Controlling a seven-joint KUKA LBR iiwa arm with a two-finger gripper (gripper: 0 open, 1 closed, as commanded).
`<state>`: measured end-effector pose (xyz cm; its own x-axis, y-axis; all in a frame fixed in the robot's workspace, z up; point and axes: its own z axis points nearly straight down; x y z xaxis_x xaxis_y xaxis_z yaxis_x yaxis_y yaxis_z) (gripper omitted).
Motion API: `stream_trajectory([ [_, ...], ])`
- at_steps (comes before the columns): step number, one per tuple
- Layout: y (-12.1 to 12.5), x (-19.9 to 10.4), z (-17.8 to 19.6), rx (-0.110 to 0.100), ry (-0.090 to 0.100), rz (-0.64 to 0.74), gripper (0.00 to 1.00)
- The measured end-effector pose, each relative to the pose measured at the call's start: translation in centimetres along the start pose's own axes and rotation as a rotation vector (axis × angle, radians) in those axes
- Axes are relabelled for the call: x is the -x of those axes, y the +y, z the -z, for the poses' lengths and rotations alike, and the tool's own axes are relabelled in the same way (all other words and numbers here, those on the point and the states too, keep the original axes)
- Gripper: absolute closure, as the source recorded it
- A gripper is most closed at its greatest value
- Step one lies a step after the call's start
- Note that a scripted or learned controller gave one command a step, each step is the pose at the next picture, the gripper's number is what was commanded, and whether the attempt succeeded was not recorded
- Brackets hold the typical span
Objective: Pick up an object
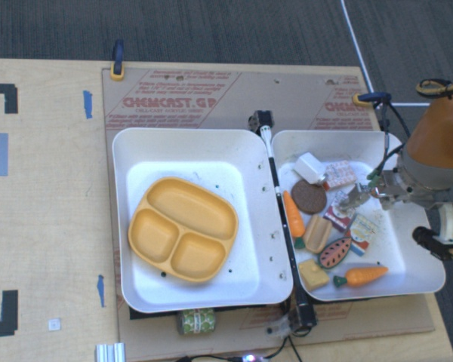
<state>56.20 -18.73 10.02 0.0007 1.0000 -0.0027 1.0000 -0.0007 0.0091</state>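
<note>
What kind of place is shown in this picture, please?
Probably a robot test bench in a laboratory: two shallow white bins clamped on a board, toy food such as a small orange carrot, and a grey arm's gripper.

The gripper (360,195) hangs low over the right bin (423,281), among the toy food. Just to its left lie a brown round cookie (309,197) and a white block (309,167). Below it sit a tan bread piece (317,233), a seeded slice (335,252) and a carrot (361,276). Farther left, a second carrot (293,214) lies by the bin wall, and beyond that the left bin (128,153) holds a yellow divided plate (183,228).
</note>
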Motion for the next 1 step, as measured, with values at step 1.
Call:
stream_trajectory([
  [1,-1.29,-7.09,-0.98,0.003,0.001,0.001,0.0],
])
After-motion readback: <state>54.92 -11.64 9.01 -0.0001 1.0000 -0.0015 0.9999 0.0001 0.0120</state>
